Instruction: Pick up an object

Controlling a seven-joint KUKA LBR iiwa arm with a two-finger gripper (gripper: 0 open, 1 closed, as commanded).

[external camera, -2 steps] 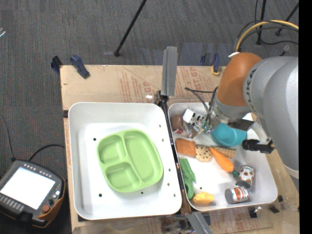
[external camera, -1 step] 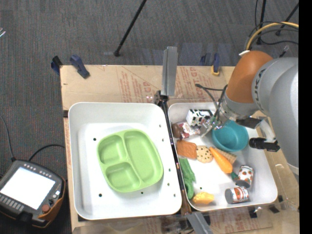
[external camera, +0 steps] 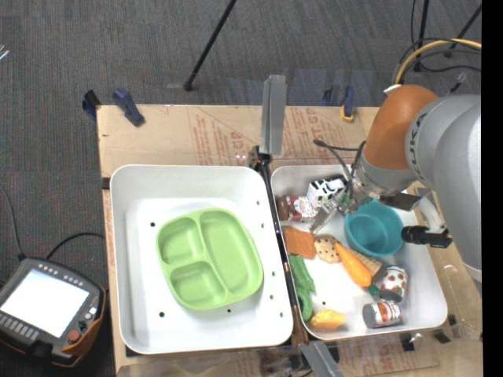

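The right bin [external camera: 428,285] holds a crowd of small things that could be picked up. A teal bowl [external camera: 374,231] sits near its middle. Just in front of the bowl lies an orange carrot [external camera: 355,266], tilted, beside a brown cookie [external camera: 327,250] and an orange-brown cracker [external camera: 299,242]. A green vegetable [external camera: 304,283] lies along the bin's left wall, with a yellow piece [external camera: 328,318] at its near end. Two small cans [external camera: 383,313] rest at the front right, one lying on its side with a red and white label too small to read, the other [external camera: 393,280] just behind it. A black and white cow-patterned toy [external camera: 327,188] and a dark wrapped item [external camera: 288,208] lie at the back left.

The claw [external camera: 339,204] is down inside this bin, between the cow-patterned toy and the teal bowl; it cannot be told whether it is apart or together, and nothing can be seen gripped. The grey arm [external camera: 448,155] with its orange band [external camera: 397,128] reaches in from the right.

The left bin [external camera: 130,210] holds one light green divided plate [external camera: 209,258] with three compartments.

Both bins sit on a brown cardboard-covered surface [external camera: 189,136] printed with red writing that is upside down and unreadable. Two blue clamps [external camera: 127,105] grip its back edge. The floor is dark grey carpet [external camera: 118,38]. A handheld control screen [external camera: 49,309] lies at lower left.
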